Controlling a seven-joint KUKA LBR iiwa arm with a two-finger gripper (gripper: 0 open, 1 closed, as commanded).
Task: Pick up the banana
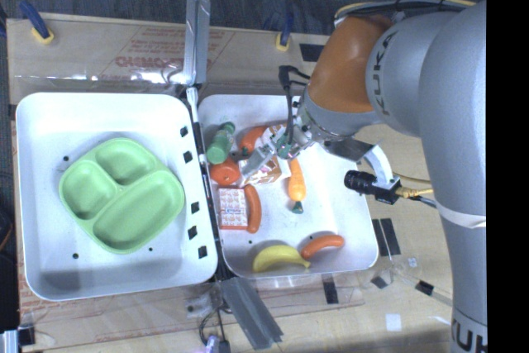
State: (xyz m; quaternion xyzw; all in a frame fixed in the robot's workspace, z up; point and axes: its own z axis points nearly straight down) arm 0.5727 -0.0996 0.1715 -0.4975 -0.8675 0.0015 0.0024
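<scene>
Grey, orange-banded arm [388,70] dominates our view, reaching in from the right over the right-hand bin [364,248]. We place the gripper [279,151] above the clutter at that bin's upper middle; whether its fingers are parted we cannot tell, and we see nothing held. We find the banana [279,258] well apart, toward the bin's near wall, its long axis roughly crosswise, just beside a red-orange sausage-shaped toy [321,244].
</scene>
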